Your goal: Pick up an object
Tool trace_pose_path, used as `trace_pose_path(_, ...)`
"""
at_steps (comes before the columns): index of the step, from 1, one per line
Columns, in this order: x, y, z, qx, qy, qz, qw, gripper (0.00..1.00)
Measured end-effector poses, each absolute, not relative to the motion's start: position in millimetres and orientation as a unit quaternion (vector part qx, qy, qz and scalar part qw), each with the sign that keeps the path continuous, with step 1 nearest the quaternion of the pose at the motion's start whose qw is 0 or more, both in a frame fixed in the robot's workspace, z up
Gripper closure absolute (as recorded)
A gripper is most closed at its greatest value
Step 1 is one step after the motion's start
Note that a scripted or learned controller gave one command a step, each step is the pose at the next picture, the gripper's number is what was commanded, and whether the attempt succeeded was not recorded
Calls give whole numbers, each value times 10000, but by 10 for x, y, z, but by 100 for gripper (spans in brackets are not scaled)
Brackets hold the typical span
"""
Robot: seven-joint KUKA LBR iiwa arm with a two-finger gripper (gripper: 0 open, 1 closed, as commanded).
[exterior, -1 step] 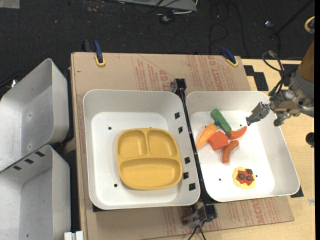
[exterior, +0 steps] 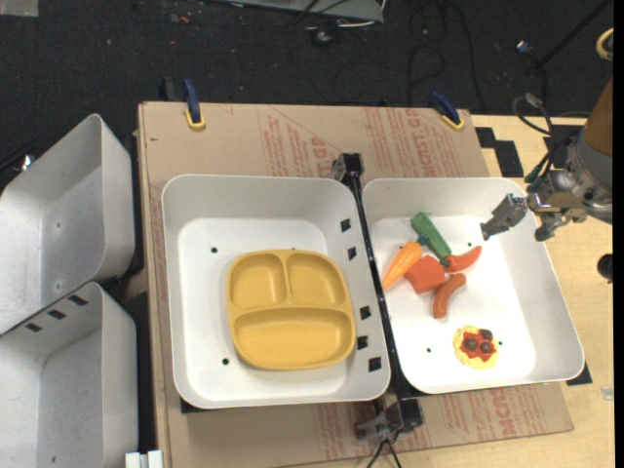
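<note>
While the toy food lies clustered in the right bin (exterior: pixel 546 291), I read the layout as follows. A green piece (exterior: pixel 429 234) sits tilted at the top of the cluster; just below it an orange carrot (exterior: pixel 401 263) slants toward the divider, and a red-orange block (exterior: pixel 425 275) touches both the carrot and a brown sausage (exterior: pixel 447 294). A small red chilli (exterior: pixel 466 257) lies beside the green piece's lower end. Well apart from these, nearer the bin's front edge, rests a round yellow pizza (exterior: pixel 476 346) with dark toppings.

My end effector (exterior: pixel 519 214) hangs over the upper right part of this bin, away from every piece, and nothing sits between its fingers. One dark finger (exterior: pixel 502 216) points toward the green piece; a second shows to its right with a gap between, so I read the fingers as apart.

To the left, the other bin (exterior: pixel 195 261) holds a yellow divided plate (exterior: pixel 291 309) with three compartments. Both bins rest on a brown cardboard surface (exterior: pixel 283 139), held by two yellow clamps (exterior: pixel 195 115) at its far edge.
</note>
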State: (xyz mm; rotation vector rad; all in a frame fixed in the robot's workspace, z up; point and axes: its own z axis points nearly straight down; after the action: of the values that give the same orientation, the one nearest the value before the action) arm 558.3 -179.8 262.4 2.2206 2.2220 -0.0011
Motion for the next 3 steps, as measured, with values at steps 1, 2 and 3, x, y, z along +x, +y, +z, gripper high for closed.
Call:
trace_pose_path(1,5544,-1835,1999,7077,7065,-14,-22,0)
trace_pose_path(2,5457,-1872,1517,7079,7063,-16,-24,0)
trace_pose_path(3,5474,-1868,1018,7082,7061,16,6,0)
